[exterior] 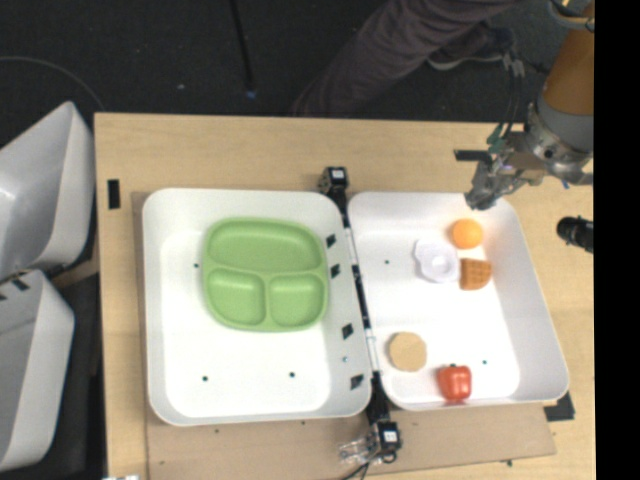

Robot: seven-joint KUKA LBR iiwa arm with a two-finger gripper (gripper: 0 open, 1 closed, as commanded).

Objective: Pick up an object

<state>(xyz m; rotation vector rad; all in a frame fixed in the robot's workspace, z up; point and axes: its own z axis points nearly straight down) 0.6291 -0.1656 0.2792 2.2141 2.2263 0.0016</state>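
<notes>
Gripper [484, 194] hangs above right bin's [530, 343] far edge, near orange ball [466, 233]

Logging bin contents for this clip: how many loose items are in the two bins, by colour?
Green: 1, divided plate, left bin
Orange: 2, ball and wedge, right bin
White: 1, small cup
Tan: 1, round disc
Red: 1, pepper-like toy
Total: 6

Plate [265, 273] in left bin [170, 368]; ball [465, 233] in right bin [530, 348].
</notes>
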